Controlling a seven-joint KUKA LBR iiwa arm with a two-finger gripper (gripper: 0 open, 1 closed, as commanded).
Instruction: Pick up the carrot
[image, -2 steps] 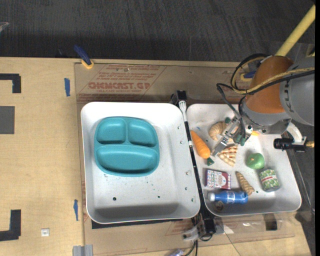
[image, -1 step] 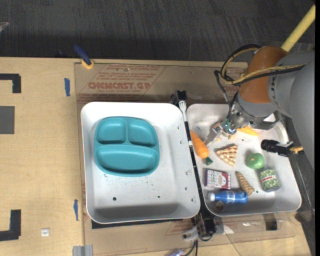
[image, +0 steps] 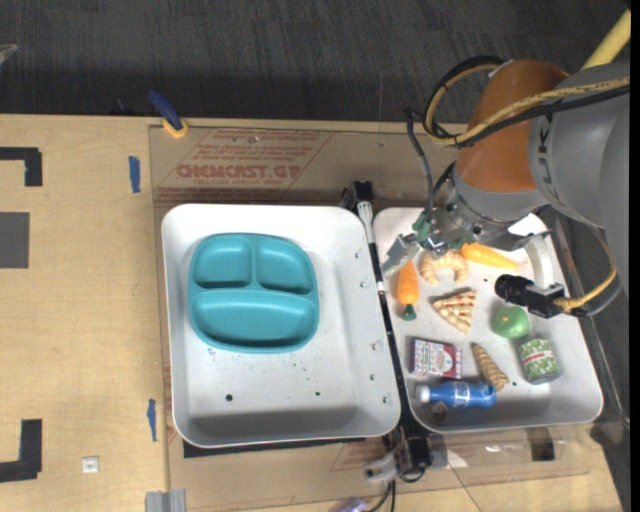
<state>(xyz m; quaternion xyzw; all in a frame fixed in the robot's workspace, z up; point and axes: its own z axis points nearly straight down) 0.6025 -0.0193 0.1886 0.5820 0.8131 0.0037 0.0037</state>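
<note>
The carrot (image: 407, 284) is small and orange with a green stub at its lower end. It lies near the left wall of the right bin (image: 585, 385). My gripper (image: 428, 238) hangs over the bin's upper left part, just above and to the right of the carrot. It sits close to a tan shell-shaped pastry (image: 441, 265). Nothing shows as held in it. The grey arm with its orange band comes in from the upper right and covers the bin's far corner.
The right bin also holds an orange elongated piece (image: 490, 256), a ridged tan wedge (image: 455, 306), a green apple (image: 511, 321), a green can (image: 537, 358), a blue bottle (image: 460, 394), a red-purple packet (image: 433, 357) and a cone (image: 490, 367). A teal divided plate (image: 253, 290) lies in the left bin (image: 290, 400).
</note>
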